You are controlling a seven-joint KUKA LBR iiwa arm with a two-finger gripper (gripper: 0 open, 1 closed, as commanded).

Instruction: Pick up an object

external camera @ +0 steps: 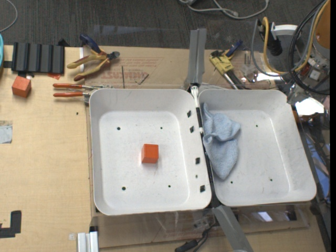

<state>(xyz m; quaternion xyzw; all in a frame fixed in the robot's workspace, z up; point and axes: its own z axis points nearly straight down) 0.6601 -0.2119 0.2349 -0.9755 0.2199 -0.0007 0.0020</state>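
An orange cube (150, 154) lies near the middle of the left white bin (105, 193). A crumpled light blue cloth (220, 143) lies in the right white bin (294, 188), against its left wall and partly draped over the divide between the bins. Part of the arm with its black cables (310, 51) stands at the upper right, beyond the right bin's far corner.
Outside the bins on the bench, pliers (92, 62) and red-handled pliers (71, 91) lie at the back left, near a second orange block (21, 86) and a black ribbed block (39, 58). A yellow-handled tool (224, 64) lies behind the right bin.
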